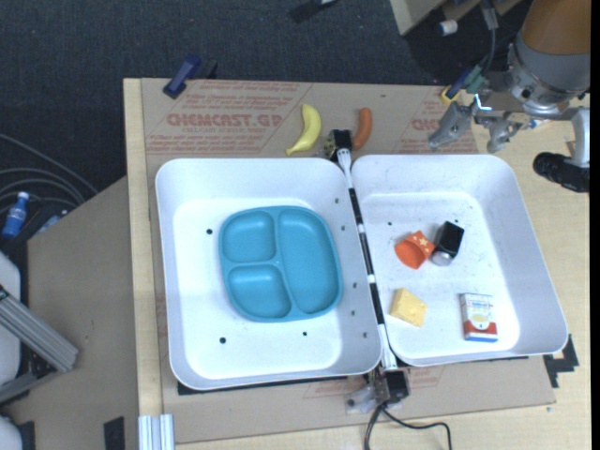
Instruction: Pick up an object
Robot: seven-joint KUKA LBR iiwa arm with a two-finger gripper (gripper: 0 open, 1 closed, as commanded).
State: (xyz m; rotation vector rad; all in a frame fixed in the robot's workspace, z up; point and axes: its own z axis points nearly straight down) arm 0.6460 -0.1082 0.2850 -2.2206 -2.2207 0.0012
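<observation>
Nearest you, at the front of the right bin (525,242), sit a small white carton (478,316) with red and orange print and, to its left, a yellow wedge (408,307). Both lie well below the gripper (472,126) in the picture, far from it. Closer to the gripper, in the middle of the same bin, you have an orange cup (413,249) on its side and a black block (449,240) just to its right, the two nearly touching. These four are your candidates for picking, and all rest on the bin floor, well apart from the gripper.

Look to the gripper itself: it hangs over the table (234,111) just beyond the far rim of the right bin, near its back edge. Its fingers look spread, with nothing between them.

Left of the gripper, past the seam between bins, a yellow banana (306,129) and an orange carrot (362,127) lie on the table. Further left and nearer you, the left bin (187,204) holds a blue divided plate (279,262).
</observation>
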